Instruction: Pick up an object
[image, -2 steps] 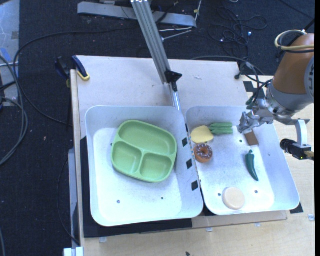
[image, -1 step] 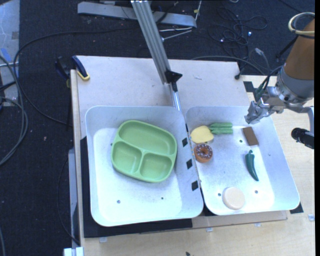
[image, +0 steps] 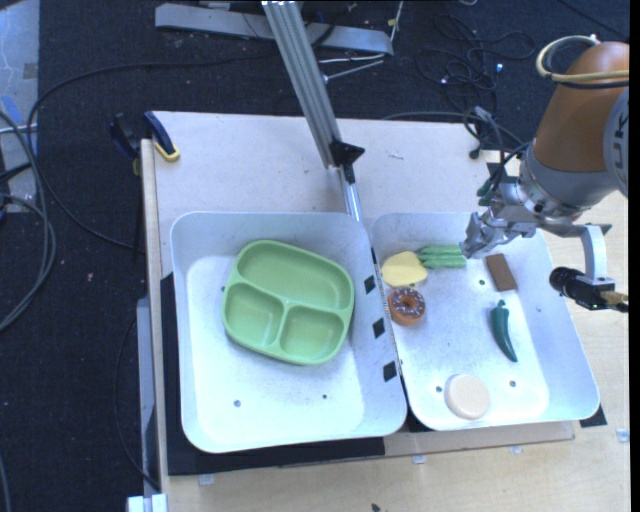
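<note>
Two white bins (image: 200, 300) sit on our bench. We see the gripper (image: 478, 240) low in the right bin, beside the green beans (image: 442, 257) and brown block (image: 500, 271); its grip we cannot tell. Left bin holds a green tray (image: 288, 301).

— The green tray (image: 288, 301)? 
— Smooth matt plastic. The white bins (image: 250, 410) look matt too, lightly scuffed.
— And the arm?
— Glossy orange band (image: 592, 68), dull grey metal below
</note>
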